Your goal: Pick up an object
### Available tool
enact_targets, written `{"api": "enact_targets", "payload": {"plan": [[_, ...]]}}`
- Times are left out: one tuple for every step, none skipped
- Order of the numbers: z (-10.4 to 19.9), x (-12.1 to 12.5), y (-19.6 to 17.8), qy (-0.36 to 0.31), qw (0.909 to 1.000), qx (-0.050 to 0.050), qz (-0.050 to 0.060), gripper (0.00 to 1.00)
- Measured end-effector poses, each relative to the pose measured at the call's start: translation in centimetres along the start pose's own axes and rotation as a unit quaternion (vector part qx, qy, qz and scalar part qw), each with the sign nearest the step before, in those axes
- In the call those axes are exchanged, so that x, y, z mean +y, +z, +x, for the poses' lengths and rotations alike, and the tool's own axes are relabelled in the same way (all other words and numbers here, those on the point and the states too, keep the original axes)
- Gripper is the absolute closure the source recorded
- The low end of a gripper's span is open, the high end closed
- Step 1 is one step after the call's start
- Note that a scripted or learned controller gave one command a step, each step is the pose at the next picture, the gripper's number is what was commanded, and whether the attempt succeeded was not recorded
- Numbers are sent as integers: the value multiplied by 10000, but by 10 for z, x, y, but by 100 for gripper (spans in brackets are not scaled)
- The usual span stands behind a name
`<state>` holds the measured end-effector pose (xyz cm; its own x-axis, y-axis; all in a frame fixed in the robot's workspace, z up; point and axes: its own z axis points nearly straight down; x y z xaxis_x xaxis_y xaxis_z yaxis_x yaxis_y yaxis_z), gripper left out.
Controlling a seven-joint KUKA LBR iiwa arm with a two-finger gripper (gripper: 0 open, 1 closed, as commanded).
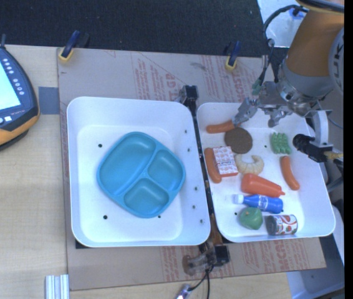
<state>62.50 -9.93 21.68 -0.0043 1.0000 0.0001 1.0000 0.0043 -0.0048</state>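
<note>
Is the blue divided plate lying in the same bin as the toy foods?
No, the blue divided plate lies alone in the left bin, while the toy foods such as the carrot lie in the right bin.

The arm (314, 36) runs off the top edge; its gripper (261, 108) covers part of the orange sausage (220, 128) near the right bin's (326, 229) far edge.

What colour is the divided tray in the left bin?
Light blue; the tray shows plainly in the camera view, lying in the white left bin.
</note>
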Motion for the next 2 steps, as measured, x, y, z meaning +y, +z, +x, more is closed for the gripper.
{"api": "enact_targets", "payload": {"plan": [[-13, 32, 124, -8, 10000, -17, -15, 0], [-14, 33, 113, -20, 10000, -22, -11, 100]]}}
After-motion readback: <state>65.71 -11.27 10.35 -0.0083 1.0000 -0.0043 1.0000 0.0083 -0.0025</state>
